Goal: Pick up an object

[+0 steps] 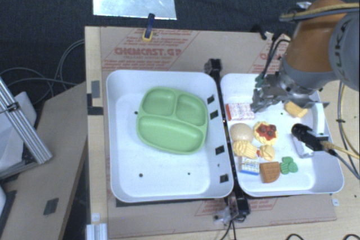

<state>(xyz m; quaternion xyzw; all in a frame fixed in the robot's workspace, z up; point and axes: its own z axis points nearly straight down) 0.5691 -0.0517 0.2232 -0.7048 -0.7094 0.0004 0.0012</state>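
Note:
My gripper (262,99) hangs over the back of the right bin (332,177), just right of a red and white packet (239,111). A yellow cheese wedge (295,109) lies to its right. In front of it sit a beige bun (242,132), a pizza slice (265,132), a yellow corn piece (244,149), a small yellow item (267,152), a blue and white box (250,166), a brown toast (270,172) and a green broccoli (288,165). I see nothing held in the gripper.
The left bin (126,177) holds a green divided plate (171,120). A black divider with clips (220,121) runs between the two bins. The arm's orange band (315,36) rises at the right, above the right bin's back edge.

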